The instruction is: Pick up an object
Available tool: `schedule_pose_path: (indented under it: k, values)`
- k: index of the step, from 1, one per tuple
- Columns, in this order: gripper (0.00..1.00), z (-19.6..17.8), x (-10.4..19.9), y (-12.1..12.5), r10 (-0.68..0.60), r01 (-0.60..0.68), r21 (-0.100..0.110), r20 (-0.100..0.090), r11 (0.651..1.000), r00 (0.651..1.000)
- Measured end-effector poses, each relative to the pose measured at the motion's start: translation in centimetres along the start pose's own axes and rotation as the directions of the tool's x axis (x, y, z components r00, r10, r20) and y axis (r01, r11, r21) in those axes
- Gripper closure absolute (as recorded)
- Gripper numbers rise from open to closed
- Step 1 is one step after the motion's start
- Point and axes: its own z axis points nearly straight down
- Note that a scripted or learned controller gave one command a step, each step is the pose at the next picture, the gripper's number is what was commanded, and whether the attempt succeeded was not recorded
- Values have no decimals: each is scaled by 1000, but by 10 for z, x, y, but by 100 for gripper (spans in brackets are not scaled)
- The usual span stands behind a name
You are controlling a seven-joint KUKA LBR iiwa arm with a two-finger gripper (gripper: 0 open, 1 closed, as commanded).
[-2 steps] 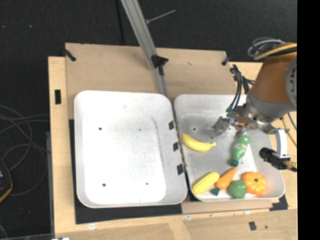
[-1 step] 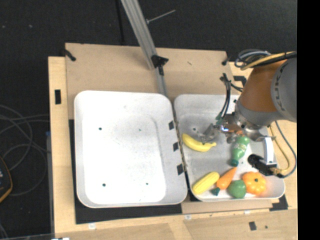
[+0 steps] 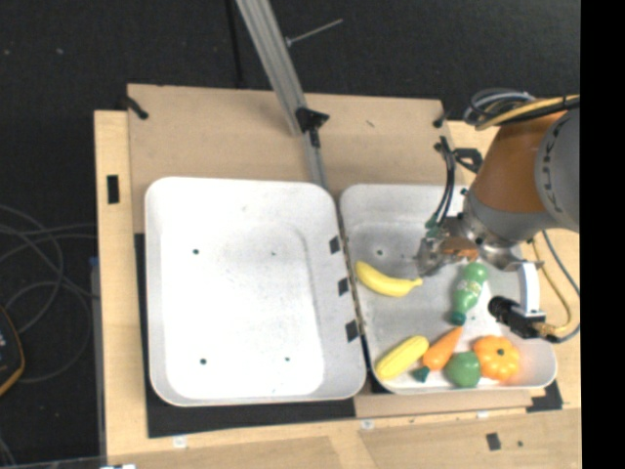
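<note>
**A:** Which step is this?

**B:** The approach, I'd judge. The grey arm with the orange band (image 3: 513, 169) has its two-finger gripper (image 3: 441, 250) low over the right-hand shallow white plastic bin (image 3: 391, 208), but nothing can be seen between the fingers, so no pick is made yet.

**A:** Are they spread or closed?

**B:** I cannot tell; the wrist hides most of them and the tips are a dark blur.

**A:** What is within reach?

**B:** The curved yellow toy banana (image 3: 385, 280) lies just beside the fingers, a little below and to their left in the picture. The small green plastic bottle (image 3: 468, 292) lies just below them on the other side. Farther down, well apart from the fingers, are a yellow corn-like piece (image 3: 400, 357), an orange toy carrot (image 3: 445, 346), a green pepper-like toy (image 3: 464, 369) and an orange toy pumpkin (image 3: 497, 358).

**A:** So the next move?

**B:** Probably a small shift toward the banana or the bottle, then a descent and a close. The banana's curve could let it slip.

**A:** Any writing or brands?

**B:** None legible. The left-hand white bin (image 3: 244, 291) bears only small dark dots.
</note>
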Motion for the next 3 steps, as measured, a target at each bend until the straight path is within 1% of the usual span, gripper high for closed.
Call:
schedule_pose_path:
  k: [1, 2, 3]
  values:
    - [100, -44, -4, -3, 0, 0, -3, 1, 1000, 1000]
    - [100, -59, -5, -2, -1, 1, 0, 0, 1000, 1000]
    - [100, -70, 53, -9, -5, 5, 0, 0, 1000, 1000]
